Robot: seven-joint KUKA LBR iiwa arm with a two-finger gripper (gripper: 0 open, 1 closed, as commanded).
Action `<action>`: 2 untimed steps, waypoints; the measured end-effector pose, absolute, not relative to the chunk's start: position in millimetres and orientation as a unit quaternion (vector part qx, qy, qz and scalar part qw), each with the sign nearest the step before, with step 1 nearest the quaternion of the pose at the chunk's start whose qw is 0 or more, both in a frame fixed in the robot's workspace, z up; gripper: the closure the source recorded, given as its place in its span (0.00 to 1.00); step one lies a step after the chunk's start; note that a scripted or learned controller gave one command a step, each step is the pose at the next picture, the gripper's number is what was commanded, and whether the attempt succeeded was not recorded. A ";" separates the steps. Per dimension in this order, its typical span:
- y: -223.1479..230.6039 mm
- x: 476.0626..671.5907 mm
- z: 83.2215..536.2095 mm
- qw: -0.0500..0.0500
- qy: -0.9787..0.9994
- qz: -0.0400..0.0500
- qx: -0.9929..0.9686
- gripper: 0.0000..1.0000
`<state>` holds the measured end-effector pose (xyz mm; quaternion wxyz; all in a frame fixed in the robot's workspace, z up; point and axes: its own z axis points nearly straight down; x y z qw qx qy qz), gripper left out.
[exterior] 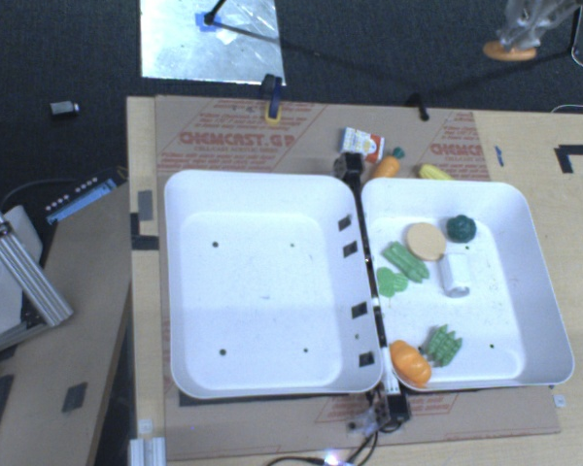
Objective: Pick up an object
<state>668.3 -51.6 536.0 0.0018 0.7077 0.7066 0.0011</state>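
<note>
— What is there to pick?

— Everything lies in the right bin (549, 304), so I take the tan disc (427, 241) as my mark. A dark green ball (461, 228) sits just beside the disc, toward the far wall. A white cylinder (456, 273) lies just on the disc's near side, clear of it. Green pods (404, 260) touch the disc's edge on the side toward the left bin (262, 280). An orange piece (409, 362) lies well nearer than the disc, against the bin's corner.

— Is your grip released or clenched?

— I cannot tell from here.

— Which would you choose?

— The cylinder, I think. It has bare floor on most sides, while the disc lies flat and the pods crowd it.

— How would you do it well?

— Come straight down over the cylinder's middle and close across its short width, so it cannot roll out. I would stay away from the disc's side and avoid nudging the ball. I would skip the orange piece, because the corner wall leaves little room.
</note>
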 end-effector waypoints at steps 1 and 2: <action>-110.9 667.9 535.4 0.002 0.706 0.001 0.708 1.00; -188.0 667.6 507.2 0.001 0.705 -0.001 0.709 1.00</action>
